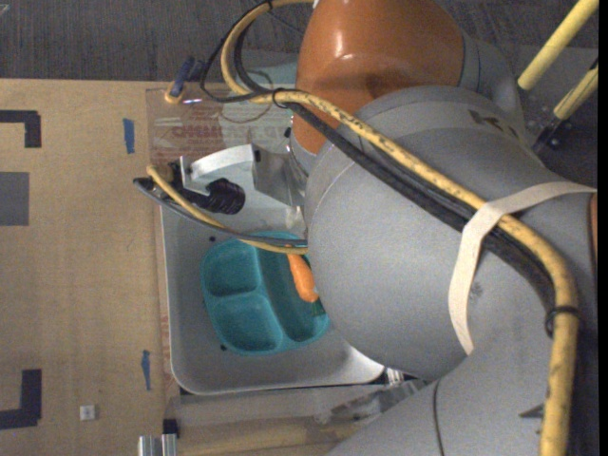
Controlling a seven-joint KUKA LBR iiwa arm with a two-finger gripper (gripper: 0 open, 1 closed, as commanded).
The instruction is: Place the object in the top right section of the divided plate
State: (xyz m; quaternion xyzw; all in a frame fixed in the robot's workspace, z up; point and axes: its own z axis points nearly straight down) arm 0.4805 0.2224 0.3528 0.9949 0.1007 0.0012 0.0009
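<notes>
Roughly centre of the camera view: an orange carrot-like object (303, 277), long and narrow, lying inside the teal divided plate (255, 297). It sits in the compartment at the plate's 3 o'clock side as seen, running about 12 to 6 o'clock, its upper end tucked beneath a yellow cable (275, 244). Object's right flank is just beside the arm's grey housing; contact between them cannot be judged.

Plate: three visible sections separated by raised ridges, two at 9 o'clock, one long section at 3 o'clock bearing the object. Its 3 o'clock rim is partly hidden by the arm. Plate rests on the floor of a shallow white bin (190, 350), bin wall visible at 9 and 6 o'clock.

At 11 o'clock from the plate, a black fitting (220, 198) with a white curved piece above it, cables looping past. Whether this belongs to the claw cannot be made out; claw state cannot be told from this angle.

Arm (427, 255): large grey body covering everything from 1 to 5 o'clock, orange band (375, 36) at 12 o'clock, yellow-and-black cable draped across it, pale strap around the lower segment.

Outward at 9 o'clock: tan bench surface (76, 255) with black corner marks and small blue tape bits
</notes>
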